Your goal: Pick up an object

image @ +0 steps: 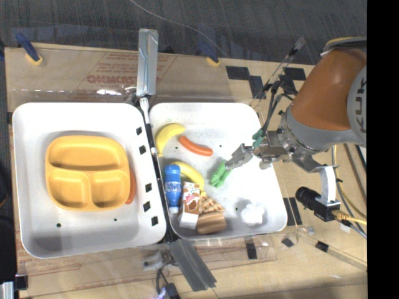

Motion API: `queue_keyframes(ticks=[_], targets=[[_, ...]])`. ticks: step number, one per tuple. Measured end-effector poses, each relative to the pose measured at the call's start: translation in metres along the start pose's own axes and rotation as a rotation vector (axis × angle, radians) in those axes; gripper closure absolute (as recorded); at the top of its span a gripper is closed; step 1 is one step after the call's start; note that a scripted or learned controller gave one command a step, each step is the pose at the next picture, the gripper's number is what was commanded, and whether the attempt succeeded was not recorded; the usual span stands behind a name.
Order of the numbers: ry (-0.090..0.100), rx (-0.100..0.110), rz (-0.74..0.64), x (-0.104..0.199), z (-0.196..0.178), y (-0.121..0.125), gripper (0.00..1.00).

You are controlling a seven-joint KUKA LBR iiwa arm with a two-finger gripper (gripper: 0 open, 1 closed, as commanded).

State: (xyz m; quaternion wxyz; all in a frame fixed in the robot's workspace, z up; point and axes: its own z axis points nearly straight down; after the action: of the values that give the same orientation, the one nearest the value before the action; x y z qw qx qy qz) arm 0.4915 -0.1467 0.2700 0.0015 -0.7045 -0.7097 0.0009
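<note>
gripper (229,164): over the middle of the right bin (269,195), fingers pinching what looks like the green toy (218,175)
green toy: hanging off the fingertips, near the bin floor
tip: lift straight and slow, the grip looks shallow
watch out: the bananas (177,154) and sausage (195,146) toward the bin's left edge
</note>
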Motion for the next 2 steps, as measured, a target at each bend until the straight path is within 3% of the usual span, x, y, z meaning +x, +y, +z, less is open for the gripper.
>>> queue_keyframes(ticks=[1,2], targets=[[-0.002,-0.005,0.248,-0.025,-0.07,-0.015,0.0],[0.002,0.009,0.225,-0.021,0.134,-0.017,0.0]])
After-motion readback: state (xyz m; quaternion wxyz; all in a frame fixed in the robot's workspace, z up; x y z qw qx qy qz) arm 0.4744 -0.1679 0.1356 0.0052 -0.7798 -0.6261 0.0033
